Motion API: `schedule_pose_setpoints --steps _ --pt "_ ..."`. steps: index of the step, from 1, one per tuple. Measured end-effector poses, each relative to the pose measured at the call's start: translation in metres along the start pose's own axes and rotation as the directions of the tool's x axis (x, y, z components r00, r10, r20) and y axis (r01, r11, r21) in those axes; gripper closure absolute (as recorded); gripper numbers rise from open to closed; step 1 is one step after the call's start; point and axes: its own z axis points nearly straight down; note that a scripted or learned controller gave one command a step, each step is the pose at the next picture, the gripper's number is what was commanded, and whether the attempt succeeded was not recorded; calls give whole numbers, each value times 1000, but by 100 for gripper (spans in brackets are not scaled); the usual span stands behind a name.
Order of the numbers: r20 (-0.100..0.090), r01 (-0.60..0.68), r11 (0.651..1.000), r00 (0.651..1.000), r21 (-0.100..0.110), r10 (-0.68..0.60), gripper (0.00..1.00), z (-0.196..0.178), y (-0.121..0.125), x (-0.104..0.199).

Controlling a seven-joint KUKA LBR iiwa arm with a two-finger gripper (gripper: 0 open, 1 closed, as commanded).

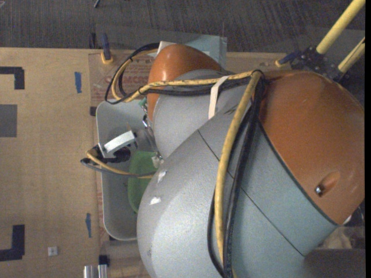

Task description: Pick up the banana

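Bins counted: I saw one white bin (110,213).
Arm (243,178): covered most of it.
Gripper grip: I couldn't tell.

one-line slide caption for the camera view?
KUKA arm fills the foreground, reaching over a white bin with a green object inside.

From my remote station this looked like a robotics lab. The plywood bench (46,155) carried black corner marks (14,77) and strips of blue tape (78,82), the kind laid down for calibration. A shallow white bin (107,120) sat on it beneath the grey-and-orange industrial arm (243,172), which trailed a yellow cable (229,155). Dark carpet (174,10) lay beyond the bench.
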Motion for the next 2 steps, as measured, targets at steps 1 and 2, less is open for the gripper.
schedule_pose_setpoints --steps 1,2 --pt "-2 -113 994 994 0 113 100 -23 -16 -34" --pt "-5 -155 988 988 -2 155 100 -77 -13 -31"
